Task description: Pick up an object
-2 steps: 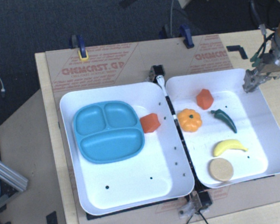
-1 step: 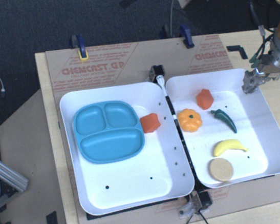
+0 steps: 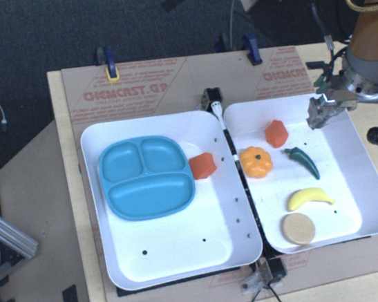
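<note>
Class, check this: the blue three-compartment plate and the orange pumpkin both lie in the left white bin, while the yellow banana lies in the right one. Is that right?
Not quite. The camera view shows the orange pumpkin in the right white bin, near its left wall. The blue three-compartment plate does lie in the left white bin, and the yellow banana in the right one.

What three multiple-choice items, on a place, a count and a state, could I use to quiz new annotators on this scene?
1. Where is the blue divided plastic plate?
A. left white bin
B. right white bin
C. on the bench

2. How many things lie in the right white bin?
A. three
B. five
C. seven

3. Where is the gripper?
A. over the plate
B. over the right bin's far edge
C. touching the yellow toy banana

Answers: 1 A, the plate fills that bin's far half. 2 B, five food toys. 3 B, above the rim, apart from the toys.
</note>
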